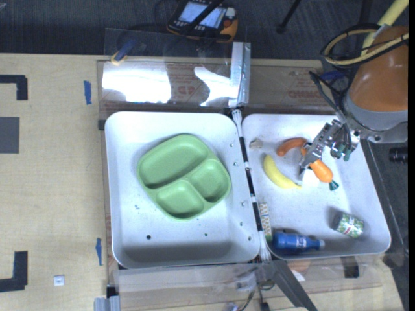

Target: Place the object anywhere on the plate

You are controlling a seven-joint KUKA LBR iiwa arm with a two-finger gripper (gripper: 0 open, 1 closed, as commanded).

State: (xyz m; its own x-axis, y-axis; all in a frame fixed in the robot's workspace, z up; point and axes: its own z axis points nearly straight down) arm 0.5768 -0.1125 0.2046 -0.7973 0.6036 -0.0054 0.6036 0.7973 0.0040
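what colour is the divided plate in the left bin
Light green; the plate shows clearly in the camera view.

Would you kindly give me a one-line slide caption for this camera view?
Hand low in the right bin among carrots and banana; green plate waits in the left bin.

A green plate [184,175] with three compartments is seen flat in the left bin — well left of the tool [314,155]. A carrot [321,171] — orange, tilted — lies just beside the tool.
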